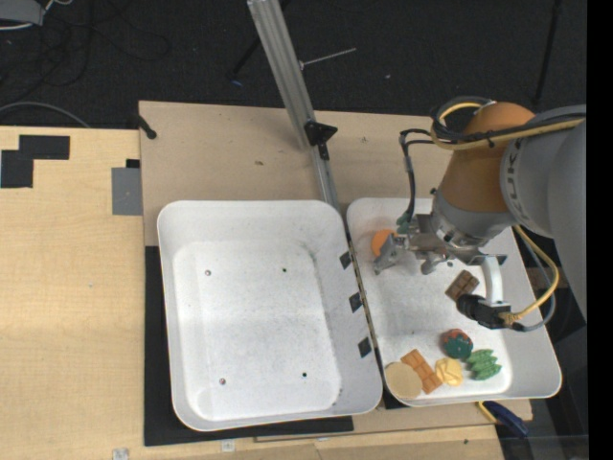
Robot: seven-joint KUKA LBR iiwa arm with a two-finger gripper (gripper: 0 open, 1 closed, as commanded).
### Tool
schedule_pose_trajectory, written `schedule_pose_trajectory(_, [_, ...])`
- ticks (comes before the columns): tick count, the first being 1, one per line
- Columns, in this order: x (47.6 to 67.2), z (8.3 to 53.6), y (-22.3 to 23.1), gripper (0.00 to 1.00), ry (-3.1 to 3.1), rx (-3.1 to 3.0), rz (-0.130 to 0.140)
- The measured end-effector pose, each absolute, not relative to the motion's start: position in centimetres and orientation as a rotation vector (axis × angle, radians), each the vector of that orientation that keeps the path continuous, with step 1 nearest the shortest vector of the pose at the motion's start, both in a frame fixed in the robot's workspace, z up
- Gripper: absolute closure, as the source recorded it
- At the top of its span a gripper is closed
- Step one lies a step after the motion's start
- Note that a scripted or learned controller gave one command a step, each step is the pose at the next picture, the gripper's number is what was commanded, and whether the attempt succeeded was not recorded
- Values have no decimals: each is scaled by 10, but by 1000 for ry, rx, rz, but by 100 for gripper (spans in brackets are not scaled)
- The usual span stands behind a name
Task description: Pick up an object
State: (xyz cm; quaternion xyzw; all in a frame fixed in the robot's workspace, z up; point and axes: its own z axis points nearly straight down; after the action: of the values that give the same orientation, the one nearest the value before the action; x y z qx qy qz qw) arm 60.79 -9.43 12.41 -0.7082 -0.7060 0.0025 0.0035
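In the camera view, the gripper (pixel 402 252) is lowered into the right bin (pixel 541 377), near its far left corner. An orange object (pixel 381 241) is seen just beside it, on the left. Whether the claw is apart or together cannot be told.

Grey arm (pixel 551 175), orange band (pixel 479 166)

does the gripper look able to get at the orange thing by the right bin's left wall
Probably yes. The gripper hangs right beside the orange object, with nothing lying over it. The catch: the object sits near the right bin wall, which may crowd a finger.
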Motion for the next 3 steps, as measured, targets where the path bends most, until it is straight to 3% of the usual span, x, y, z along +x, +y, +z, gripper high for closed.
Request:
schedule_pose_trajectory(1, [609,137,-97,100,-2206,-2232,4])
schedule_pose_trajectory(3, [610,257,-86,100,-2225,-2223,-5])
